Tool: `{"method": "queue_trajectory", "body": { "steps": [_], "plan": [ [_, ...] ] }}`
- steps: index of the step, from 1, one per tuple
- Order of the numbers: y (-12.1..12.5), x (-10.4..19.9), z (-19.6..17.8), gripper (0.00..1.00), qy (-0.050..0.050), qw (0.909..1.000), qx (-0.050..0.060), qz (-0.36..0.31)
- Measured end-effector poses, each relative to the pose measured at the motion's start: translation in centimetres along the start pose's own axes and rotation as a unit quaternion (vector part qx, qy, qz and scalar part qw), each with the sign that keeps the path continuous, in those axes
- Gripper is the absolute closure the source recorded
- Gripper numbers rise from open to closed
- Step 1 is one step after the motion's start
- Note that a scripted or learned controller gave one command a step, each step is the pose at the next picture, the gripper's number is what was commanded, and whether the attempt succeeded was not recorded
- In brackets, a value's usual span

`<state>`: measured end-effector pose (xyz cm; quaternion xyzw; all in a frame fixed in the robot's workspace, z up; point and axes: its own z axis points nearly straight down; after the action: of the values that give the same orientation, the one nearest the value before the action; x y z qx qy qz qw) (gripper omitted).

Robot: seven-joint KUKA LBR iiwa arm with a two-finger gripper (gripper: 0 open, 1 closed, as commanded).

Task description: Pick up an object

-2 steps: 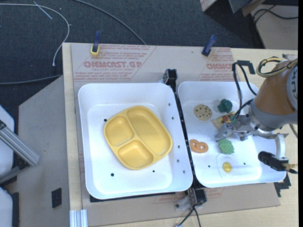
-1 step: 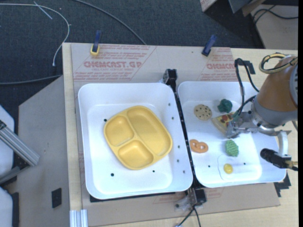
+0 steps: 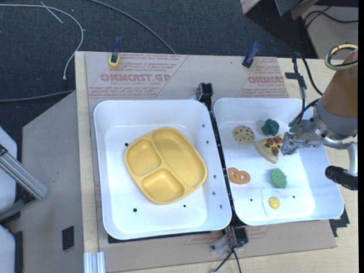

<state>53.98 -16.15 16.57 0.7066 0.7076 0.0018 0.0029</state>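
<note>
On the right side of your table (image 3: pixel 85 152) sits the right bin (image 3: pixel 318 206), and that is where you will find every loose item. Your gripper (image 3: pixel 291 143) hangs low over the bin's far right part, reaching in from the right with the orange band of the arm (image 3: pixel 341 95) above it. It sits just beside the pizza slice (image 3: pixel 269 148), at that slice's right edge; whether it touches the slice you cannot tell. You also cannot tell whether the jaws are parted or closed, because the wrist body hides them from this angle.

Just beyond the pizza slice lies a dark green piece (image 3: pixel 270 126), and to its left a round cookie (image 3: pixel 243 133). Nearer to you, a pretzel (image 3: pixel 239 176) rests close to the bin's left wall. A light green broccoli-like piece (image 3: pixel 278 178) lies right of the pretzel, and a small yellow piece (image 3: pixel 273 202) sits nearest of all.

Across in the left bin (image 3: pixel 114 209) you have a yellow divided tray (image 3: pixel 165 164), lying at a slant near the middle.
</note>
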Motion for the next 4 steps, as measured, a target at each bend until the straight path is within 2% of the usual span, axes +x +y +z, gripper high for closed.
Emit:
{"method": "queue_trajectory", "body": {
  "steps": [1,2,3,4],
  "plan": [
    [-0.8,-0.3,-5.5,1.00,0.000,1.0000,0.000,0.000],
    [-0.7,-0.3,-8.2,1.00,0.000,1.0000,0.001,0.000],
    [1.1,5.7,-8.5,1.00,0.002,1.0000,0.002,-0.003],
    [1.8,10.5,-7.1,1.00,0.002,1.0000,0.005,-0.002]
  ]
}}
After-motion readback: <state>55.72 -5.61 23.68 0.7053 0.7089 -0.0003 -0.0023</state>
